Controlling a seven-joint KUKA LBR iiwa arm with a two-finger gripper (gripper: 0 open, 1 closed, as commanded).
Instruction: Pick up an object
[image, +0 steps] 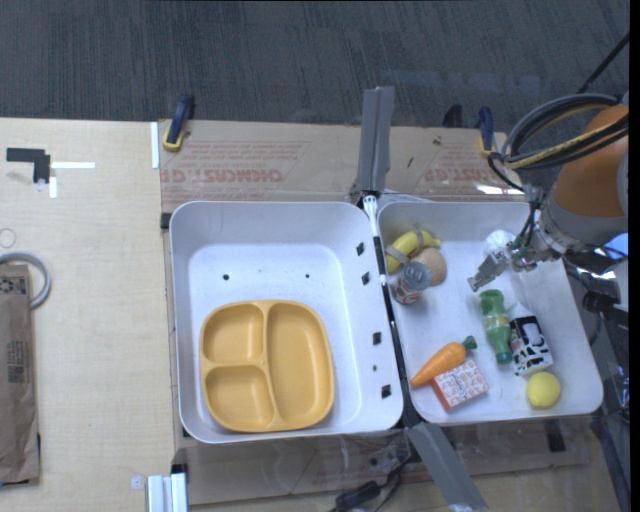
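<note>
The right bin (570, 300) holds several small items. A green bottle (494, 322) lies near its middle, with a black-and-white pack (530, 345) and a yellow lemon (543, 390) to its right. An orange carrot (440, 362) and a red patterned box (460, 385) lie at the front. At the bin's left wall sit a yellow banana (414, 243), a brown round item (431, 266) and a small can (408, 286). My gripper (490, 268) hangs low over the bin, just above the green bottle's top end, with nothing seen in it.
The left bin (200, 250) holds a yellow divided plate (268, 362). A grey divider post (376, 140) rises between the bins. The arm with its orange band (590, 170) and black cables comes in from the right. A brown paper bag (15, 370) lies at the far left.
</note>
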